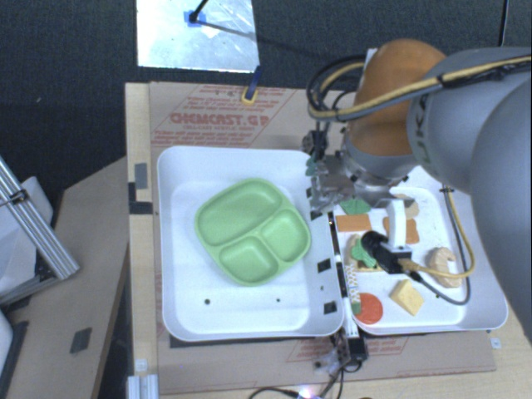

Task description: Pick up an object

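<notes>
The bench [141, 223] bears two white bins [179, 306] side by side.

Colours as recorded:
- Bins [179, 306]: plain white.
- Tray [252, 231]: pale green, three compartments, unpatterned.
- Arm [482, 115]: grey, with an orange band [397, 77].
- Cables [341, 81]: yellow and black.
- Disc [368, 308]: red.
- Wedge [407, 297]: yellow.
- Block [353, 223]: orange.
- Ring [440, 264]: tan.
- Leaf piece [355, 206]: green.
- Surface [216, 115]: tan cardboard, red lettering.
- Sheet [198, 23]: silvery, blue mark.
- Backdrop [66, 73]: dark.
</notes>
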Robot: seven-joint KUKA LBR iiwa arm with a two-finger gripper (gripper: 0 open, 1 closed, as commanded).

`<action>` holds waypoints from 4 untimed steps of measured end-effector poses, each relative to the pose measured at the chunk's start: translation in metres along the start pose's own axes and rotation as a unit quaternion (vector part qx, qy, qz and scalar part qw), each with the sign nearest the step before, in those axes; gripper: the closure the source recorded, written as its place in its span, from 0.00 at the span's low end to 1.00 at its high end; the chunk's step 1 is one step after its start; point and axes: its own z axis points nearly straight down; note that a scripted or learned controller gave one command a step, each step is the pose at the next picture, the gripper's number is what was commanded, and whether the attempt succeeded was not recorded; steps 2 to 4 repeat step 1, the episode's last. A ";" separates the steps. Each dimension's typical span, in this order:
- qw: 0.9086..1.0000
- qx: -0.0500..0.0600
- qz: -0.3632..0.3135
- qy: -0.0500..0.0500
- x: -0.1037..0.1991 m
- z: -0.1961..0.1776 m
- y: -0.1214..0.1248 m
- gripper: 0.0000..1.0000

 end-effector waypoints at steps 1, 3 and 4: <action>1.000 0.001 0.003 -0.001 -0.005 0.013 0.005 1.00; 1.000 0.001 0.003 -0.001 -0.005 0.013 0.005 1.00; 1.000 0.001 0.003 -0.001 -0.005 0.013 0.005 1.00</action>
